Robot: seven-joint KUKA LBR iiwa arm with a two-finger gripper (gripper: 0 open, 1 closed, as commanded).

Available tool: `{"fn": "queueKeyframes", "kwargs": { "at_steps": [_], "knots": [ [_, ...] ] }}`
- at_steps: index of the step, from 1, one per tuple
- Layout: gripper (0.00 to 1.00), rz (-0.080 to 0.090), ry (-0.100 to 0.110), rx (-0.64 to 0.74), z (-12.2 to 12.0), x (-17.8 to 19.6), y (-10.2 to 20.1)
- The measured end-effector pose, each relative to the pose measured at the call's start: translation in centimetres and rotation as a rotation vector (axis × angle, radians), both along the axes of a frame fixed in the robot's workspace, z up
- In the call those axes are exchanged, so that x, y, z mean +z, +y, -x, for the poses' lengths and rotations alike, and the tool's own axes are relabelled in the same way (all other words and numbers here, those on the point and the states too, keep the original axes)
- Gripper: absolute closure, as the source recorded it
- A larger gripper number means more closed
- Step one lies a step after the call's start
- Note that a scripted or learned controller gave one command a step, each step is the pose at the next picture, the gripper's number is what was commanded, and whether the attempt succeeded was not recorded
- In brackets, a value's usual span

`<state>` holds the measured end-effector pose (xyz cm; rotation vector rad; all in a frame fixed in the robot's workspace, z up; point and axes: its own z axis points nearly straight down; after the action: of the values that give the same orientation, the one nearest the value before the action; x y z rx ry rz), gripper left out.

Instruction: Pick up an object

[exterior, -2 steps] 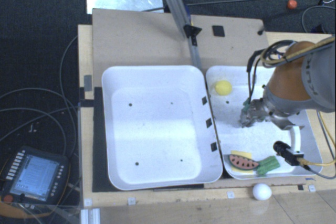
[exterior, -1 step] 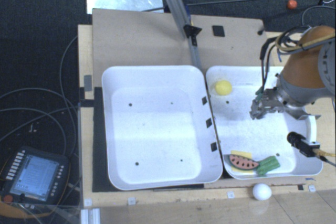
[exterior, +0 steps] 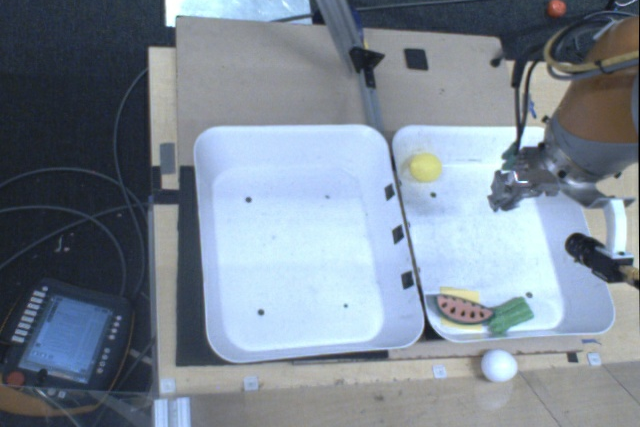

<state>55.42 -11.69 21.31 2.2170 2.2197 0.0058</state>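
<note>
Fingers of the grey arm hang over the right bin, toward its far right part, and at this slant it cannot be told whether they are spread or pressed together; nothing shows between them. Nearest to them is a yellow ball, lying to their left and slightly farther away, close to the bin's far left corner and apart from the fingers. Along the bin's near edge lie a watermelon slice toy and, just to its right, a green toy, both well apart from the fingers. Judging from this, the ball is the likeliest target, needing a short leftward shift before descending. The left bin sits alongside. A white ball rests on the table outside the bins.
</note>
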Motion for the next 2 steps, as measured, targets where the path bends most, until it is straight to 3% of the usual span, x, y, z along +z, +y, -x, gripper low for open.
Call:
{"fn": "queueKeyframes", "kwargs": {
  "at_steps": [1, 2],
  "knots": [
    [1.00, 0.000, 0.000, 0.000, -0.1, 5.3, 0.0],
    [1.00, -0.002, 0.005, 0.003, -1.0, 5.3, 4.5]
  ]
}}
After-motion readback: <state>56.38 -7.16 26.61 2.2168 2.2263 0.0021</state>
